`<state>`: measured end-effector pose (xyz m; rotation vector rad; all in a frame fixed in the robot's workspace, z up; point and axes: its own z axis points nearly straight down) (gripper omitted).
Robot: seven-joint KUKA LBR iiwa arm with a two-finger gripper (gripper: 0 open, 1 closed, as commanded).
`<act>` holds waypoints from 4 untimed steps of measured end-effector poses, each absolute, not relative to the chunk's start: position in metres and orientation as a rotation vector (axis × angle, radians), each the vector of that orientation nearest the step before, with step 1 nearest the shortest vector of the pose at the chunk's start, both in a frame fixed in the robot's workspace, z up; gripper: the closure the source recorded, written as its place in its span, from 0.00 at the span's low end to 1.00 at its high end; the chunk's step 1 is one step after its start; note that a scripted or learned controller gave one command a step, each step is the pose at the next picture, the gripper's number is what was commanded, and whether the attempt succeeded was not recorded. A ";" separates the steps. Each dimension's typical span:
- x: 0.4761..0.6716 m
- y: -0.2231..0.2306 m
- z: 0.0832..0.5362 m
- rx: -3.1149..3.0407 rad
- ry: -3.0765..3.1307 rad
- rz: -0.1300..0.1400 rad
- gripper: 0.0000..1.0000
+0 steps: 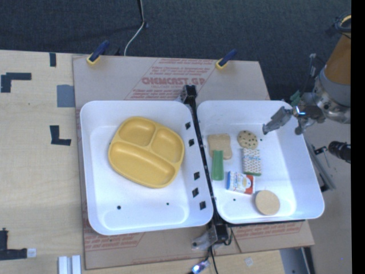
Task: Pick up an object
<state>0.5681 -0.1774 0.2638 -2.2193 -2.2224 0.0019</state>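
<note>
Now the end effector hangs over the upper right corner of the right bin, its two fingers spread apart and holding nothing. Below it in this bin lie a cookie, a cracker, a green stick, two small packets and a round biscuit. A yellow tray is in the left bin

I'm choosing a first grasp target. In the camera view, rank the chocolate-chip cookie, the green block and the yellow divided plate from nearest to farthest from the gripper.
From the gripper:
1. Chocolate-chip cookie, right bin, just left of the gripper.
2. Green block, right bin, near the divider.
3. Yellow divided plate, left bin.
</note>
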 end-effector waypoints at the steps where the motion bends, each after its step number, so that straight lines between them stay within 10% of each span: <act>1: 0.575 -0.174 0.203 -2.217 -2.220 0.006 0.00; 3: 0.570 -0.176 0.086 -2.219 -2.222 0.005 0.00; 4: 0.571 -0.175 0.098 -2.217 -2.223 0.003 1.00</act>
